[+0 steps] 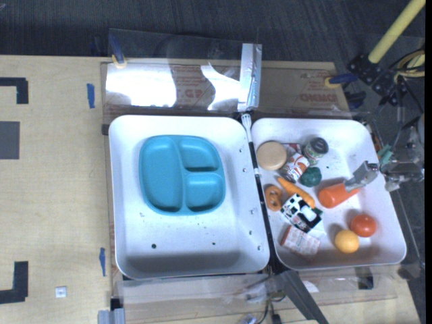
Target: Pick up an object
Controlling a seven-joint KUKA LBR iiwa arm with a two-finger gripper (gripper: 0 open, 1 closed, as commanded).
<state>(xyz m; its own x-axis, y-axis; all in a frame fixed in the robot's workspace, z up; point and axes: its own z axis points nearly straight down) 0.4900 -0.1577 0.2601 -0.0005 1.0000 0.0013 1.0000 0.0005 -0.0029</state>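
The right bin (344,135) holds several small objects. Among them are an orange carrot-shaped toy (332,196), a red tomato (363,225), a yellow lemon (346,241), a tan round disc (272,155) and a red-and-white can (295,168). A dark green piece (310,177), a black-and-white patterned item (300,212) and a printed packet (300,240) lie there too. My gripper (362,174) reaches in over the bin's right side, just above and right of the carrot toy's thin end. I see nothing held in it.
The left bin (125,208) carries a blue divided plate (181,174). A grey-topped jar (315,146) stands near the right bin's back wall. A small orange piece (273,197) lies by the divider between the bins. Clear plastic and cardboard stand behind both bins.
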